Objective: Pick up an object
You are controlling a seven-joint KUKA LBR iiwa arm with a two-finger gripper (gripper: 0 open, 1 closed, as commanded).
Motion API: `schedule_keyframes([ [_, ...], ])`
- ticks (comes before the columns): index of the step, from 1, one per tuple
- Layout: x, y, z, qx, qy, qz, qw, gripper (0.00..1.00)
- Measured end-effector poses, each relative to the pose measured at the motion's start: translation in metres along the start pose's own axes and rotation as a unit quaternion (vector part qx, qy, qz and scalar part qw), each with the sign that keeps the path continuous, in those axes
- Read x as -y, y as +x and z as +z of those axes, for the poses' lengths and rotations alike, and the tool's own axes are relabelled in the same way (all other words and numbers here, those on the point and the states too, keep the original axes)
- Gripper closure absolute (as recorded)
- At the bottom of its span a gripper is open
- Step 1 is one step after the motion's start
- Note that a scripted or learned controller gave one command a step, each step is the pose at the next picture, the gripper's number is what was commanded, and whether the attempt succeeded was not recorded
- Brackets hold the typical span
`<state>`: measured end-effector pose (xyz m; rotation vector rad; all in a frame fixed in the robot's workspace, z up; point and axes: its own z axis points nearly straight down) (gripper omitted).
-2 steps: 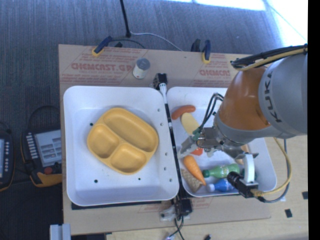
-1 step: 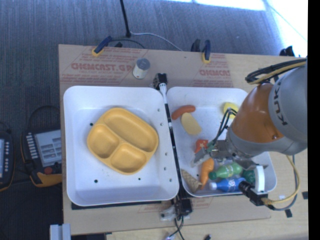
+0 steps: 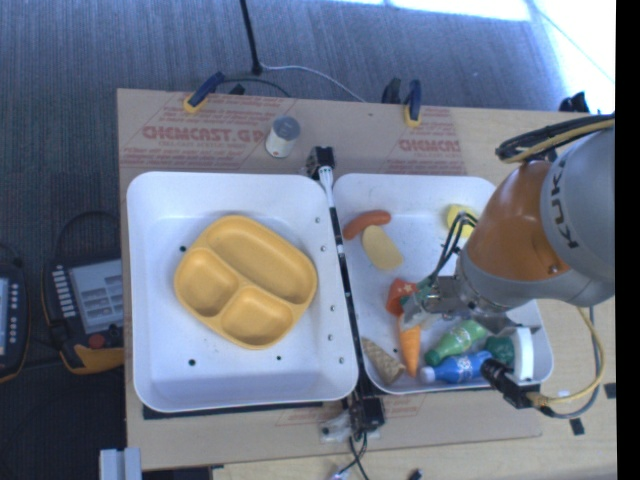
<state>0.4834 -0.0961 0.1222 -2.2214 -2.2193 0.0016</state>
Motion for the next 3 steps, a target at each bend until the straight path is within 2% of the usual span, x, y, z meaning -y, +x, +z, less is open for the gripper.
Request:
schedule_keyframes([
  [1, 0.001, 0.000, 0.001, 0.000, 0.001, 0.000, 1.0000, 0.00],
  [2, -0.002, 0.001, 0.025, 0.001, -0.004, -0.001, 1.0000, 0.00],
  [3, -0.002, -0.001, 0.014, 0.003, -0.005, 0.001, 1.0000, 1.00],
])
